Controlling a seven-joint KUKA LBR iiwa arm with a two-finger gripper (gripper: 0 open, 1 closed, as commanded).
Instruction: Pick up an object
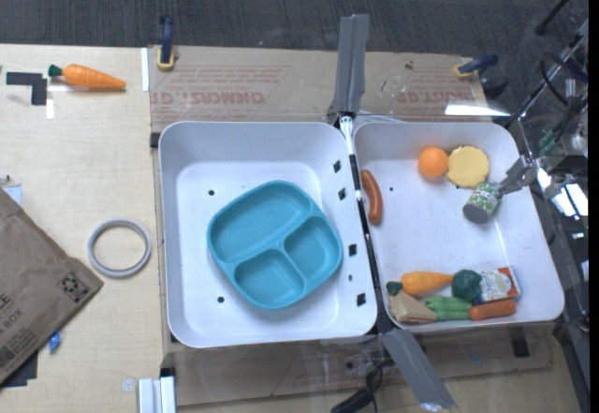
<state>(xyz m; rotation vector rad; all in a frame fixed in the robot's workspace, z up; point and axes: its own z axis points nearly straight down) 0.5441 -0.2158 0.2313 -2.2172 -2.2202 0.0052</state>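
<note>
Camera view: gripper (496, 196) sat low in right bin (538, 243), fingers clamped on small grey-green can (481, 205), just beside yellow disc (468, 166) and orange ball (432, 163).

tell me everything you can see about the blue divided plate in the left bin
The blue divided plate is a turquoise tray that looks like smooth plastic, a rounded square with a raised rim and three compartments: one long section and two smaller ones. It lies flat and right side up, turned at a slant, on the floor of the left bin, near its middle and apart from the walls. No object rests in its compartments.
</note>
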